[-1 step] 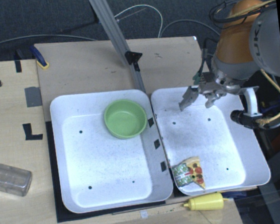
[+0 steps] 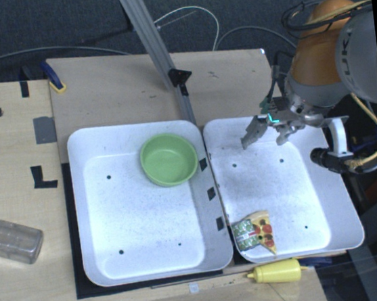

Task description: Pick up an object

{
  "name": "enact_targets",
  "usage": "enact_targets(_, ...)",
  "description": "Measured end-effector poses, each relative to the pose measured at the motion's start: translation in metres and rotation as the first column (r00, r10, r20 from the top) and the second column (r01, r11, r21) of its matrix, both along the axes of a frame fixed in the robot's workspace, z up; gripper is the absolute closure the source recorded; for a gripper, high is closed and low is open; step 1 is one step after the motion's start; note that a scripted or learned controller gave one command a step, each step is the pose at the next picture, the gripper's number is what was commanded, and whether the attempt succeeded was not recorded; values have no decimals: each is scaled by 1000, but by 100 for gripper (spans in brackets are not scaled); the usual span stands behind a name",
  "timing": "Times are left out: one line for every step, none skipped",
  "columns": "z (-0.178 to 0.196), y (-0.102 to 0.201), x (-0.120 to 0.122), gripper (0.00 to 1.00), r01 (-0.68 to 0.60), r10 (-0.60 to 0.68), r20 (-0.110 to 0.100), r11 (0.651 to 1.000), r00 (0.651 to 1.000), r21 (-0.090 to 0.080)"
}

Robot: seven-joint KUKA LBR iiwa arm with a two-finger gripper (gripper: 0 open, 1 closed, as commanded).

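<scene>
The pale wooden bench [image 2: 120,97] carries two shallow white plastic bins side by side. The left bin [image 2: 109,224] holds a round light-green plastic bowl [image 2: 169,159] near its upper right corner. The right bin [image 2: 295,188] is mostly bare, with one small flat packet printed in green, red and yellow [image 2: 254,232] lying at its lower left corner, close to the wall shared with the left bin.

The grey arm with its orange band [image 2: 320,55] reaches in from the right and hangs over the upper part of the right bin. Its two-finger gripper [image 2: 269,132] has its fingers spread apart, with nothing between them.

The packet is probably the nearer target. It lies well apart from the fingers, toward the near edge of the bin and slightly left of them. Its long axis seems to run roughly across the bin, though its crumpled outline makes this uncertain. The bowl lies farther off, leftward across the dividing walls.

Outside the bins, a clear plastic bottle [image 2: 8,238] lies on the left, and a yellow squeeze bottle [image 2: 277,272] lies just below the right bin.
</scene>
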State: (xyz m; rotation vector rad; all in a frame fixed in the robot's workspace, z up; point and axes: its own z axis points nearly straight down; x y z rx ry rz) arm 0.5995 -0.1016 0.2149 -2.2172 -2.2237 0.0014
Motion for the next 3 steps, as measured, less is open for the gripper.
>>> enact_targets(-49, -2, -10, 0, 2, -2, -5, 1000, 1000, -1)
enact_targets(-111, 7, -14, 0, 1, -1, -7, 1000, 1000, 0)
enact_targets(-126, 7, -13, 0, 1, -1, 1, 1000, 1000, -2)
